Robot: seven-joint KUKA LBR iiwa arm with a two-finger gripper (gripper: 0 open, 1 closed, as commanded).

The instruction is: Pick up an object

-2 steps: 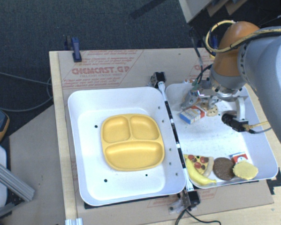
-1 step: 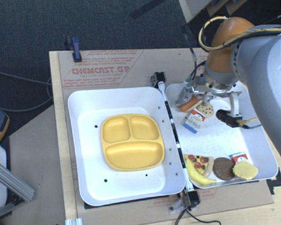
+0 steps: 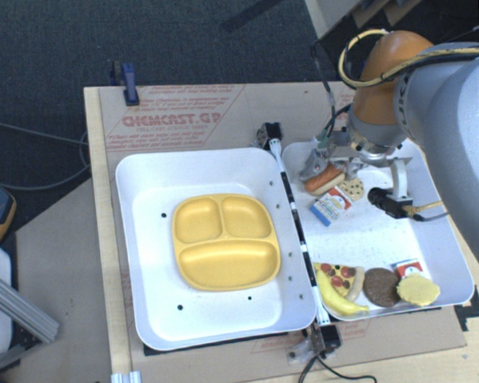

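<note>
The arm's fingers (image 3: 335,158) are low in the right bin (image 3: 446,240), at its far end. They sit just over a toy hot dog (image 3: 324,179). The wrist blocks them, so I cannot tell if they are spread or pressed together. I cannot see the hot dog between them, so I do not think it is held yet.

The hot dog looks like the thing to pick up. It lies near the far left corner of the bin, close to the wall. A cracker (image 3: 353,190) and a small blue and white box (image 3: 329,207) lie just beside it.

A lot can go wrong here. The hot dog is round and smooth, so it can roll or pop out if the fingers pinch it off its middle. The bin wall is close, so a finger can bump it and stop short. The cracker and the box are so near that the fingers can push them or grab two things at once. If the fingers close too high, they may catch nothing.

The pizza slice (image 3: 346,275), banana (image 3: 338,299) and brown cookie (image 3: 381,287) are at the near end, well apart and safe. The left bin (image 3: 147,255) holds a yellow plate (image 3: 224,241). Both bins sit on the counter (image 3: 106,234).
</note>
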